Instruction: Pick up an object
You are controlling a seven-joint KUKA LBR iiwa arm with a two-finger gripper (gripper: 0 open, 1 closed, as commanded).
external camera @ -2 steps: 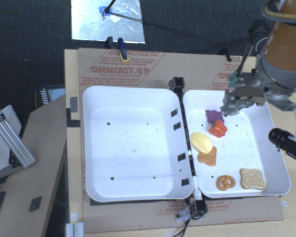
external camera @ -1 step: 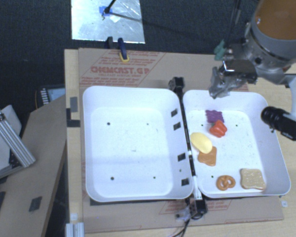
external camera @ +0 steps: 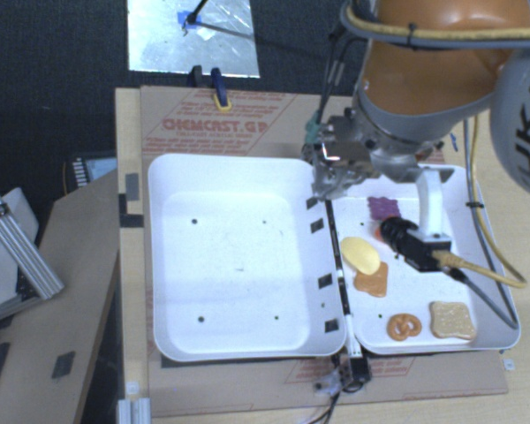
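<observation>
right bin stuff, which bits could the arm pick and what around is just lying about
Pickable, in the right bin:
purple piece
yellow piece
orange piece
pretzel
toast slice

Lying about:
left bin
foil sheet
blue clamp

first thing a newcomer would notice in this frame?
The big orange band of the arm fills the upper right, hanging over the right bin. Under it, that bin holds a cluster of small toy foods: a purple piece, a yellow piece, a pretzel and a slice of toast. The left bin beside it is plain white.
</observation>
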